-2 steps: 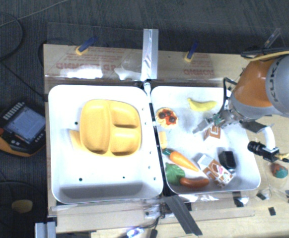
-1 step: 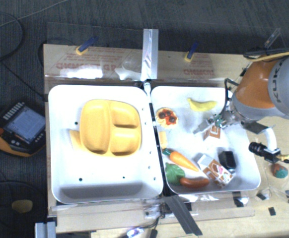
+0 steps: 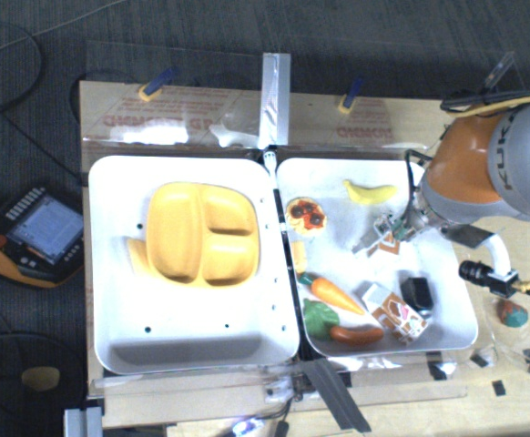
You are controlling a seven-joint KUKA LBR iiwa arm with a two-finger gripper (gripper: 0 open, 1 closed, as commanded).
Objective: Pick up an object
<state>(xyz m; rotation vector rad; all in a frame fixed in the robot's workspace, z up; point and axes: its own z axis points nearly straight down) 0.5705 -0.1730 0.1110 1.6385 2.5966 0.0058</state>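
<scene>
A dark carpeted floor surrounds a pale wooden bench (image 3: 402,116) that carries two shallow white bins side by side, with a handheld control pad (image 3: 37,235) lying on the floor to the left. The left bin (image 3: 119,335) holds a yellow divided tray (image 3: 201,233), turned a little askew, and a yellow strip pokes out from under the tray's left edge.

The right bin (image 3: 456,326) holds a scatter of small toys. A banana (image 3: 371,190) lies near the far wall. A small round pizza (image 3: 305,213) sits close to the wall shared with the other bin. Nearer the front, a carrot (image 3: 331,291) lies at a slant, with a green vegetable (image 3: 319,318) just below it and a sausage (image 3: 356,335) along the front wall. A small printed box (image 3: 400,315) rests beside the sausage, and a black block (image 3: 418,292) sits just behind the box.

The grey arm (image 3: 520,167) with its orange band reaches in from the right, and the gripper (image 3: 389,232) hangs low over the middle of the right bin, below the banana and to the right of the pizza. Whether it is open or closed cannot be told from this angle, and nothing can be made out in its grasp. The toys all lie on the bin floor.
</scene>
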